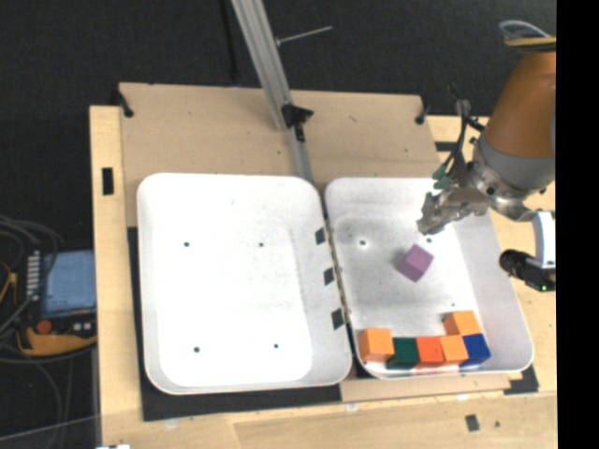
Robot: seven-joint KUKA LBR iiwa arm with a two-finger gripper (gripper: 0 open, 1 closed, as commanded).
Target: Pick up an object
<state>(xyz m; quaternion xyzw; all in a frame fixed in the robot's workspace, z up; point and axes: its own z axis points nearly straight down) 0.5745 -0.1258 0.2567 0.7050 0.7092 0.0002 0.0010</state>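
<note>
A purple block (415, 263) lies near the middle of the right bin (374, 204). Along that bin's front wall sits a row of blocks: an orange one (377, 342), a green one (404, 352), a red-orange one (430, 350), another orange one (460, 324) and a blue one (475, 347). My gripper (433, 219) hangs over the right bin's back right part, just above and behind the purple block, with nothing seen between its fingers.
The left bin (234, 279) lies beside the right one, with black clips on the shared edge. A slanted metal rail (267, 54) rises behind the bins. Cables and a blue box (70, 283) sit off the bench's left side.
</note>
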